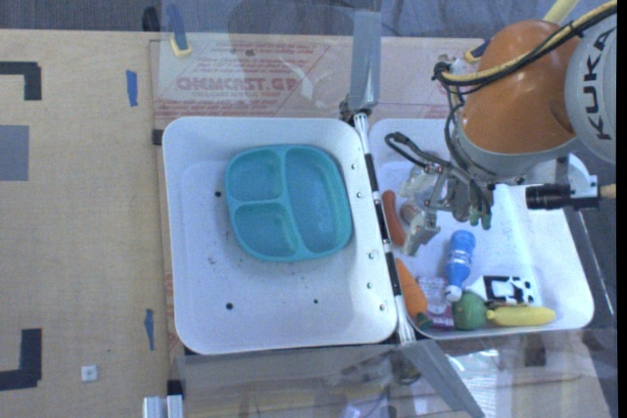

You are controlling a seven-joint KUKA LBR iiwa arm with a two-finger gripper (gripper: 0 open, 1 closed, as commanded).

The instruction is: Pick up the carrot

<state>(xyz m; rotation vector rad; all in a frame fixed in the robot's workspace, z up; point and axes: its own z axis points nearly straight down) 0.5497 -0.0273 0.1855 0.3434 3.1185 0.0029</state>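
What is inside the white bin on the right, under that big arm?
The right bin holds a carrot along its left wall, a blue bottle, a banana, a green toy and a reddish sausage-like piece. The arm covers the bin's upper part.

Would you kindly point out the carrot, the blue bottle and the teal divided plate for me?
carrot (409, 290), camera view, middle of its orange body.
blue bottle (459, 256), camera view, middle of its blue body.
teal divided plate (341, 186), camera view, right rim.
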